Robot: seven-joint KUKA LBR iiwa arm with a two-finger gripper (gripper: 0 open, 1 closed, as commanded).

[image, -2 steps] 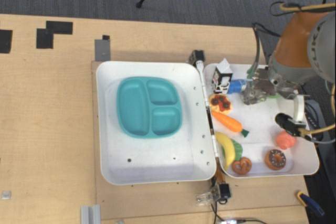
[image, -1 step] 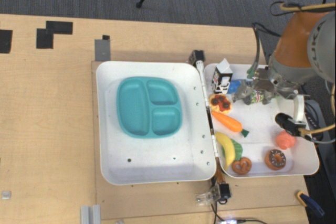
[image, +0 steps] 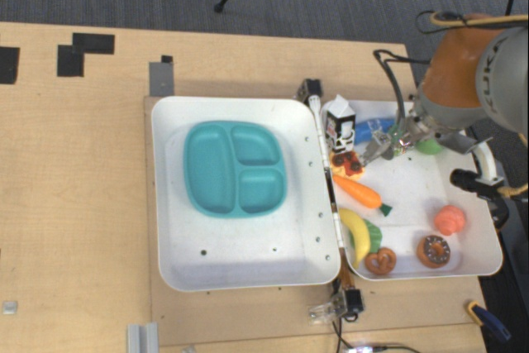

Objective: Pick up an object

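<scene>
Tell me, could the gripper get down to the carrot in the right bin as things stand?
Probably yes. The carrot lies flat on the bin floor with open white space on its right side, and the gripper hangs just above and to the right of it. The banana sits close below it, which could crowd a grasp.

Camera: single, fixed overhead | Facing: down at a slant onto the bench point(image: 74, 202) | Range: far enough to take in both white bins point(image: 248, 273) whole, plus floor beyond | Framing: gripper point(image: 388, 143) sits upper right in view, the arm behind it at the frame's right
</scene>
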